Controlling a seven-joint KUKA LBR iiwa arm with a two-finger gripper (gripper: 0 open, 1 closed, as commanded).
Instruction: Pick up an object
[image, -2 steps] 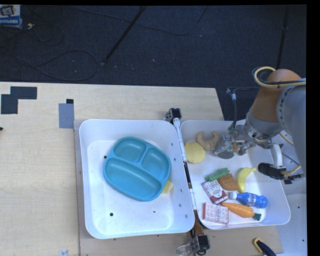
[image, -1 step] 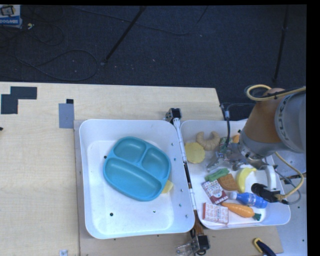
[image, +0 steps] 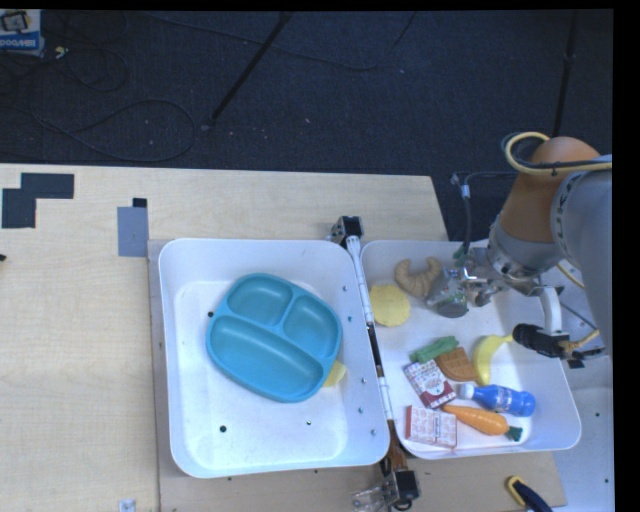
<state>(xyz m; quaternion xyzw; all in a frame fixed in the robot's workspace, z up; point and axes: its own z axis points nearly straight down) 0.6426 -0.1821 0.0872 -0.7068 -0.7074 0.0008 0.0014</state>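
White bins, arm over the right one

Grey arm reaches from the right; its hand (image: 455, 293) hangs low in the right bin (image: 570, 425), beside a tan toy (image: 415, 275) and yellow disc (image: 390, 304). Its grip cannot be told. A blue divided plate (image: 273, 336) fills the left bin (image: 170, 400).

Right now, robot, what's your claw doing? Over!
Gripper low in the right white bin, beside the tan toy animal. Nothing seen held. Round yellow toy and other toys crowd nearby.
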